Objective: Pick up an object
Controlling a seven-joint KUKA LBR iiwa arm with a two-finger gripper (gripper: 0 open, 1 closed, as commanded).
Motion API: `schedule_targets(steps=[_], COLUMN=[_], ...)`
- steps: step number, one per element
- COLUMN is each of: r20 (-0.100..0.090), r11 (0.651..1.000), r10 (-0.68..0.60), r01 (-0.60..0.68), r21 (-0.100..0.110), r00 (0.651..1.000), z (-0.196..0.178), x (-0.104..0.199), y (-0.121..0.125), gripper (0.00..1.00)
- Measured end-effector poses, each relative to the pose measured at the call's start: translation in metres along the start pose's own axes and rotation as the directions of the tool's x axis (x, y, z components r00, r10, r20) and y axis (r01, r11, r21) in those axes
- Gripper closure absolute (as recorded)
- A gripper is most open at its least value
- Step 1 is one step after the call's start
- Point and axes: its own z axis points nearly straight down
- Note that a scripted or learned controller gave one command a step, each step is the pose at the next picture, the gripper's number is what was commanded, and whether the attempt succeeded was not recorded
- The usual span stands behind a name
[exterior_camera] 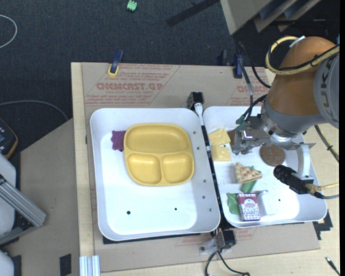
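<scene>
Just view-left of hand [243, 140]: yellow wedge [219, 145], long axis running toward view's bottom. Pizza slice [247, 173] near, below hand. Hand's opening: cannot tell; no hold visible.

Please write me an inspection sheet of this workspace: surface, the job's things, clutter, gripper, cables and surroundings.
Surface: brown board with red print, bearing the left bin and the right bin.
Job's things: right bin holds a yellow block, pizza slice, brown disc, green piece and red and white carton; left bin holds a yellow divided plate, a purple piece at its left edge.
Clutter: blue and yellow clamp on the board's back edge.
Gripper: gripper over the right bin, beside the yellow block; a grasp cannot be told.
Cables: white cable on the floor, upper left; wires below the board's front edge.
Surroundings: dark floor, a small green thing on it.
</scene>
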Motion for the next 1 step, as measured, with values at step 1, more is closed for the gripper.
schedule_targets(steps=[1], r20=[-0.001], r11=[1.000], r10=[0.002], r01=[-0.002], r21=[0.005], r00=[1.000], z=[0.0198], x=[0.0021], y=[-0.0013], gripper=[1.00])
